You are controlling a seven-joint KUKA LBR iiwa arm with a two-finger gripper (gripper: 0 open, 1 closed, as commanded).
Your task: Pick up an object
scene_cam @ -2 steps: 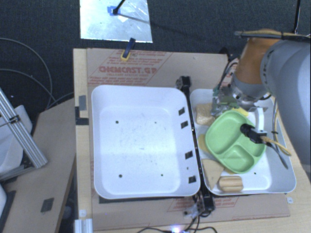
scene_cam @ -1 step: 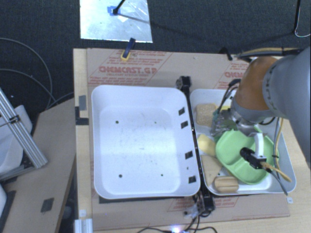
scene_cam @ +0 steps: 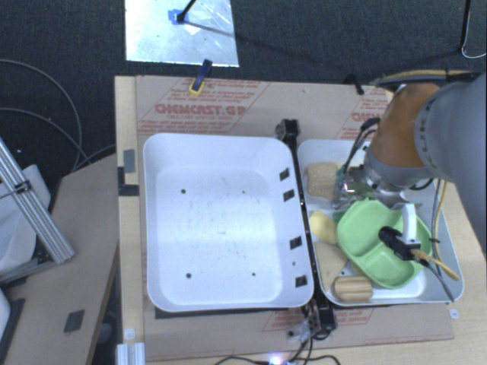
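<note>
The right bin (scene_cam: 449, 280) holds a green divided dish (scene_cam: 369, 238), a tan spongy block (scene_cam: 323, 178) at its back left, a pale yellow piece (scene_cam: 323, 226) along the left wall, and a short wooden cylinder (scene_cam: 352, 287) at the front. My gripper (scene_cam: 346, 190) is low in this bin, just right of the tan block and at the green dish's back edge. The grey and orange wrist covers most of it from above. Nothing can be seen held in it.
The left bin (scene_cam: 156, 204) sits beside the right one, with a black divider rail (scene_cam: 300, 219) between them. Both rest on a cardboard sheet (scene_cam: 228, 105). The arm (scene_cam: 449, 128) crosses the right bin's back right corner.
</note>
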